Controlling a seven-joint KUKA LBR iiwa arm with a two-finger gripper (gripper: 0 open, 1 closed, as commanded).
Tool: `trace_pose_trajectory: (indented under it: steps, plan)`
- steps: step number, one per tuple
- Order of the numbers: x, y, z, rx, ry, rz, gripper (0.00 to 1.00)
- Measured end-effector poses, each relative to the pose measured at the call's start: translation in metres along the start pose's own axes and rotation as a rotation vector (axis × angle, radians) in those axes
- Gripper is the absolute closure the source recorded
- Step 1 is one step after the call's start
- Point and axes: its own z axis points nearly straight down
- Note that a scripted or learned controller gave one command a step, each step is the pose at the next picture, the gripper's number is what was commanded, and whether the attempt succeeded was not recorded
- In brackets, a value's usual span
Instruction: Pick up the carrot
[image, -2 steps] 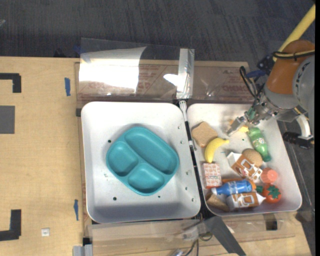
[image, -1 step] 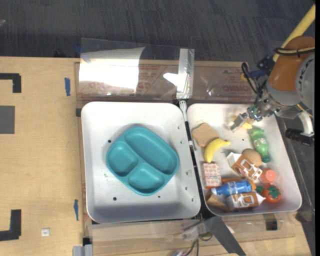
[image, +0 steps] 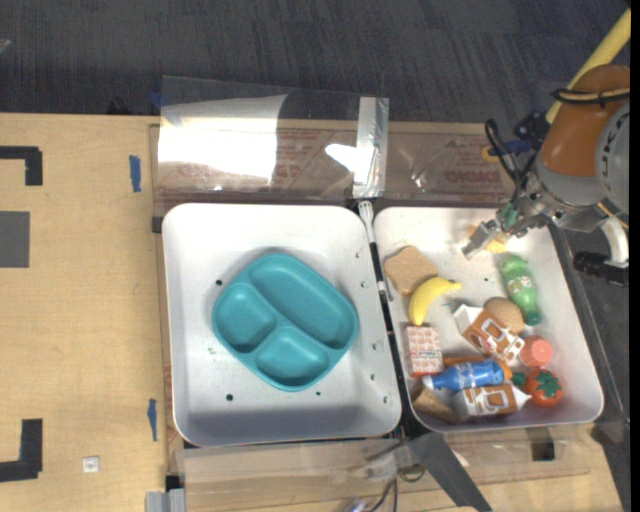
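My hand (image: 492, 232) hovers over right bin (image: 585, 330), far corner, above clutter; cannot tell its state. Carrot (image: 462, 357) lies low in pile, wedged under carton (image: 497, 338), beside blue bottle (image: 465, 377). Reach needs clearing angle.

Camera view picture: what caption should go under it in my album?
Robot gripper hovers over the right bin of toy food; a teal plate sits in the left bin.
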Motion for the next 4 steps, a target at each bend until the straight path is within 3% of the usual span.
trace_pose_trajectory:
  steps: [1,2,3,4]
  plan:
    - [0.073,0.025,-0.066,-0.003,-0.001,0.24,1.0]
    - [0.171,0.067,-0.075,0.0,0.004,0.283,1.0]
    - [0.195,0.076,-0.074,0.002,0.001,0.434,1.0]
    - [0.194,0.077,-0.085,-0.001,-0.002,0.433,1.0]
